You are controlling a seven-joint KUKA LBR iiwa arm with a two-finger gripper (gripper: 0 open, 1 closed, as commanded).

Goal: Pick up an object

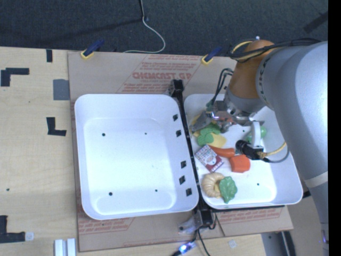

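Observation:
The right bin (266, 193) holds a pile of small things: a green and yellow toy (209, 138), a small red and white packet (208, 157), an orange-red carrot-like piece (234, 159), a tan ring-shaped pastry (212, 184) and a green leafy piece (228, 188). My gripper (224, 119) hangs low over the far part of this pile, just above the green and yellow toy. The wrist covers its fingers. A yellowish thing (200, 122) pokes out to the gripper's left.
The left bin (128, 153) lies beside the right one, with a black divider strip (184, 143) between them. The big grey arm (298, 100) fills the right side, above the right bin's far corner. Brown cardboard (160, 76) lies under both bins.

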